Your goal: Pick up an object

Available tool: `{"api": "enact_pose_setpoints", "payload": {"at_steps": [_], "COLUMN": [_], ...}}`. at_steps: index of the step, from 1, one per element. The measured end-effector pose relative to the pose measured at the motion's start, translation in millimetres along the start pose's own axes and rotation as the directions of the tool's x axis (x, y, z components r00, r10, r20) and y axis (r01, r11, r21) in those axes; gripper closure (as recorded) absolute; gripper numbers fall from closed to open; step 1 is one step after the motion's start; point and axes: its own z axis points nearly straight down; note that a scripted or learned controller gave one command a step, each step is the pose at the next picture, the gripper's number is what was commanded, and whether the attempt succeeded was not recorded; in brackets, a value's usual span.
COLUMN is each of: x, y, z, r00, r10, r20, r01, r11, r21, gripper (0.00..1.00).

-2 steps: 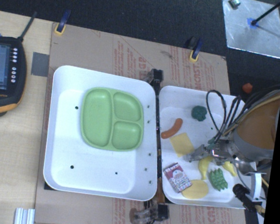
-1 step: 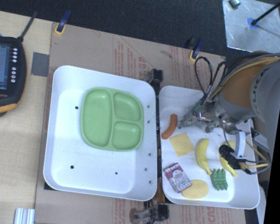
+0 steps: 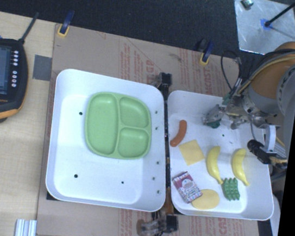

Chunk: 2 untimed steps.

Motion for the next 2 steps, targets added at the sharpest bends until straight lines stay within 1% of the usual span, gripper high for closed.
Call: {"api": "enact_pose_setpoints", "payload": {"at_steps": [1, 2], "x": [11.3, 29.9], "y": [-0.3, -0.3], "z": [4.5, 4.7], "r00": [1.000, 1.000], "r10": [-0.002, -0.002], "r20": [-0.001, -0.002], "r01": [0.002, 0.002], "r11": [1.000, 1.000], "r21": [0.003, 0.004], "gripper": [0.00, 0.00]}}
